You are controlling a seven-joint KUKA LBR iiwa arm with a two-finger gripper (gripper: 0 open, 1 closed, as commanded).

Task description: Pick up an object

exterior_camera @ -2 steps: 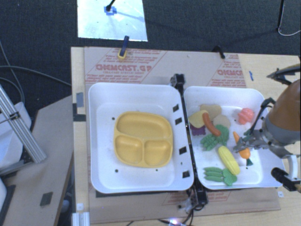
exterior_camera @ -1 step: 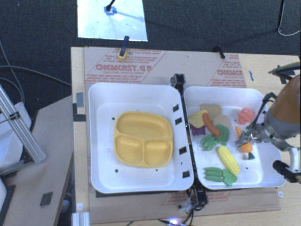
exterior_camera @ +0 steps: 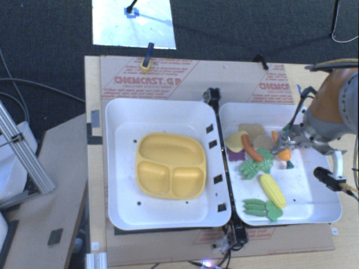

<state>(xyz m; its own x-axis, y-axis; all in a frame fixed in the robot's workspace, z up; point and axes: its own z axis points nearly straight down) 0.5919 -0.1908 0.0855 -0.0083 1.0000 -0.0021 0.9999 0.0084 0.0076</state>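
The right white bin (exterior_camera: pixel 314 213) holds several toy foods. Among them are a yellow corn cob (exterior_camera: pixel 272 190), a green pea pod (exterior_camera: pixel 255 207), a green leafy piece (exterior_camera: pixel 252 166), an orange-red carrot (exterior_camera: pixel 251 148), a beige slice (exterior_camera: pixel 255 132) and a pale yellow piece (exterior_camera: pixel 233 142). My gripper (exterior_camera: pixel 282 143) hangs low over the bin's middle right, at the end of the grey arm with its orange band (exterior_camera: pixel 331 97). A small orange piece (exterior_camera: pixel 286 155) lies directly at its tip; whether it is touched or held is not clear.
The left white bin (exterior_camera: pixel 120 167) carries a yellow divided tray (exterior_camera: pixel 170 165). Black clips (exterior_camera: pixel 216 144) run along the wall between the two bins. A black fitting (exterior_camera: pixel 328 178) of the arm juts over the right bin's right side. Cardboard (exterior_camera: pixel 168 77) lies under both bins.
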